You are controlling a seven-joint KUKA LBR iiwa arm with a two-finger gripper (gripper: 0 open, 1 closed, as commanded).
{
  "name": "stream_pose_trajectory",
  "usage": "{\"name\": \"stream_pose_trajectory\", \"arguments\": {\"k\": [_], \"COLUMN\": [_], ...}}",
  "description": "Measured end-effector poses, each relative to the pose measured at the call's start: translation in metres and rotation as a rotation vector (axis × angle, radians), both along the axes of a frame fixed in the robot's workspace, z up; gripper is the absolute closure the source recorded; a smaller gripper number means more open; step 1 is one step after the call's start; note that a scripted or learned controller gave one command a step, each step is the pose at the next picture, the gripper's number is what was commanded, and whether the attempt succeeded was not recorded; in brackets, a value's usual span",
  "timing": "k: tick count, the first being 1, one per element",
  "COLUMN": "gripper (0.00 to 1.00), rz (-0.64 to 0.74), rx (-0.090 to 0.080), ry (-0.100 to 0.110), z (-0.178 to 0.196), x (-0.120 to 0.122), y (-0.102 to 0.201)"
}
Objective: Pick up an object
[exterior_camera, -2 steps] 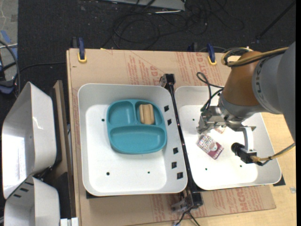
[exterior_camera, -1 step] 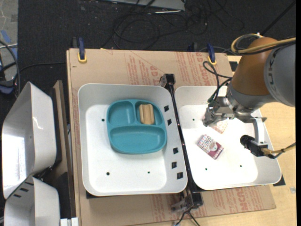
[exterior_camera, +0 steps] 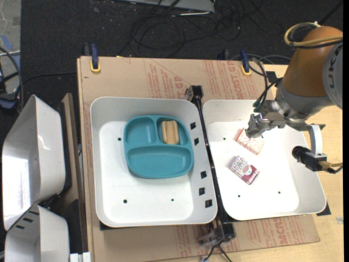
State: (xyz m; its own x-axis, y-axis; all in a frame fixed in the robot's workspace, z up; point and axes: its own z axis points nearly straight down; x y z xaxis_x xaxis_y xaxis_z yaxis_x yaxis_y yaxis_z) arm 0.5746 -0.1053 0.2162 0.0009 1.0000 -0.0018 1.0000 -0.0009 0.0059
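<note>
Currently the gripper, its state impossible to tell, hangs directly above the upper packet in the right bin, the packet's long axis running diagonally toward lower right.

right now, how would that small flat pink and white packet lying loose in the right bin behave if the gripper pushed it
The small flat pink and white packet looks thin and light, so it would probably slide across the smooth white bin floor rather than tip or roll. It may flex slightly, being a wrapper.
</note>
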Motion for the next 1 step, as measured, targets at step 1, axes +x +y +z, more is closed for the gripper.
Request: {"name": "stream_pose_trajectory", "arguments": {"k": [1], "gripper": [1.00], "rz": [0.004], "rx": [-0.001], "ry": [-0.002], "z": [0.0603], "x": [0.0072], "y": [-0.0057]}}
